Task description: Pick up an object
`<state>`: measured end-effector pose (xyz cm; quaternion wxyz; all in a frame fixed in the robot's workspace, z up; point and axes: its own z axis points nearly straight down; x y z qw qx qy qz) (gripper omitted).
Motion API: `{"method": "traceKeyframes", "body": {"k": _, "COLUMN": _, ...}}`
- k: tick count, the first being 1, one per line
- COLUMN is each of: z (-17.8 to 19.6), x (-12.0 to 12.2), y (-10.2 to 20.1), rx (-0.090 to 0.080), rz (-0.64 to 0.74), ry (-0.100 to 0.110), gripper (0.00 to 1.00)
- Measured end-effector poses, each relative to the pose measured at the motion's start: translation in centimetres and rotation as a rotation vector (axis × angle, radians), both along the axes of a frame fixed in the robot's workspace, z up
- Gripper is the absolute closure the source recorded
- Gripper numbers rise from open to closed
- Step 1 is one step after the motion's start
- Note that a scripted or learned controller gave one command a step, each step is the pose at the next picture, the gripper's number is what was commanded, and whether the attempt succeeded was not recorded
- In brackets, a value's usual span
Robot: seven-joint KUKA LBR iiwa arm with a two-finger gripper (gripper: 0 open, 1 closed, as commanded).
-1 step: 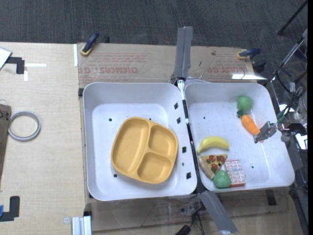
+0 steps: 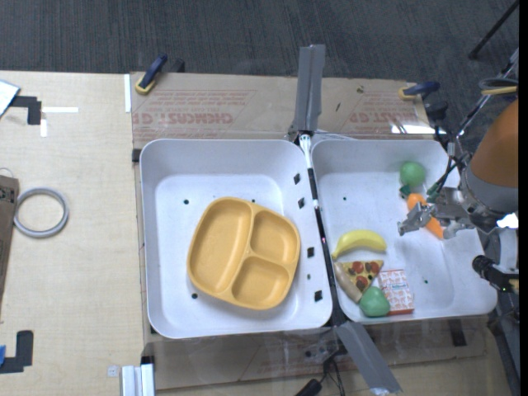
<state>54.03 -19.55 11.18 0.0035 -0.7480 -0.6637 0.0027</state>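
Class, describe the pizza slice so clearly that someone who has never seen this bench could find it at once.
Start at the right bin, the one without the yellow plate. Near its front left corner lies a cluster of toys: the pizza slice sits just below the banana, left of the small red and white carton. It is the only flat wedge, tan with red spots.

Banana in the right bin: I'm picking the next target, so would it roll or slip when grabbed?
The banana is curved and lies flat on the bin floor, so it probably won't roll. Its smooth, rounded skin looks like toy plastic, so it may slip or pivot. It touches the pizza slice, which might shift too.
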Motion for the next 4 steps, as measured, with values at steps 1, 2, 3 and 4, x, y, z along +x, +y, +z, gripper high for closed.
{"method": "traceKeyframes", "body": {"k": 1, "z": -2.4, "x": -3.5, "y": 6.1, "rx": 0.000, "rz": 0.011, "ry": 0.000, "gripper": 0.00}}
{"method": "traceKeyframes", "body": {"k": 2, "z": 8.1, "x": 1.9, "y": 2.1, "rx": -0.001, "rz": 0.117, "ry": -0.003, "gripper": 0.00}}
{"method": "traceKeyframes", "body": {"k": 3, "z": -1.1, "x": 3.5, "y": 1.5, "rx": -0.001, "rz": 0.196, "ry": -0.004, "gripper": 0.00}}
{"method": "traceKeyframes", "body": {"k": 4, "z": -0.5, "x": 3.4, "y": 1.5, "rx": 0.000, "rz": 0.195, "ry": 0.002, "gripper": 1.00}}
